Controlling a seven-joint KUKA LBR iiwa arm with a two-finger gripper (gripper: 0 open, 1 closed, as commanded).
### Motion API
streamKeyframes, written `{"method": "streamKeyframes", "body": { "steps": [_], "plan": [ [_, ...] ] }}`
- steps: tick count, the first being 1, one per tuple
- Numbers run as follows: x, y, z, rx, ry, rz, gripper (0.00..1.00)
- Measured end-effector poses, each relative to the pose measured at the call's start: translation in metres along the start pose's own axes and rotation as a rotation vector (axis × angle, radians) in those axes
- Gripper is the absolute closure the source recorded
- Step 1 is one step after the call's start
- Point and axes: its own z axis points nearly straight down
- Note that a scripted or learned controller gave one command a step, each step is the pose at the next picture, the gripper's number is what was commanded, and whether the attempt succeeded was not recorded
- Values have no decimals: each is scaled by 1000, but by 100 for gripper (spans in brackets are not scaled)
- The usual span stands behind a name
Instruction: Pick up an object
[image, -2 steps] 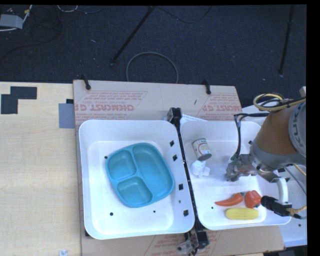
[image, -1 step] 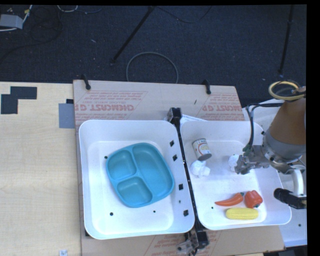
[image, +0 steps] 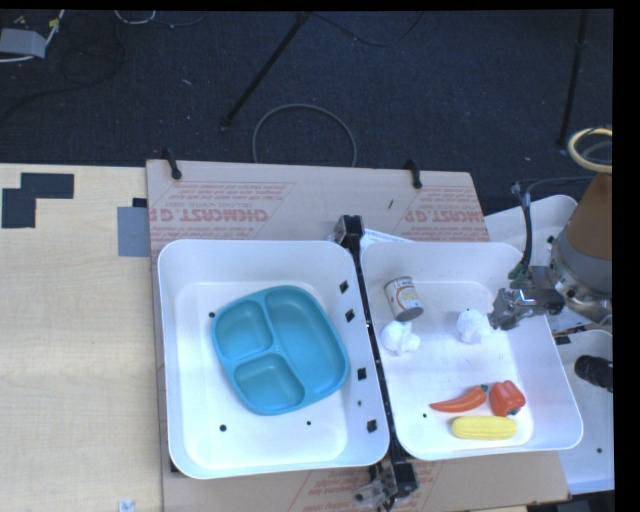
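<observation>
The right bin (image: 545, 415) holds a small tin can with a red label (image: 403, 297), a white lump (image: 401, 338), a second small white object (image: 469, 324), an orange-red chili pepper (image: 459, 402), a red bell pepper (image: 507, 397) and a yellow corn cob (image: 484, 428). My gripper (image: 505, 312) hangs over the bin's right side, just right of the small white object and apart from it. I see nothing between its fingers.
In the left bin (image: 180, 300) lies a blue divided plate (image: 279, 347). A black clip divider (image: 360, 330) runs between the bins. Cardboard (image: 300, 205) lies under both. The arm (image: 590, 240) enters from the right.
</observation>
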Motion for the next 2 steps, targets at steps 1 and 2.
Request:
{"method": "streamKeyframes", "body": {
  "steps": [1,2],
  "plan": [
    [-1,1,-32,1,0,0,100],
    [50,14,-36,4,2,-4,100]
  ]
}}
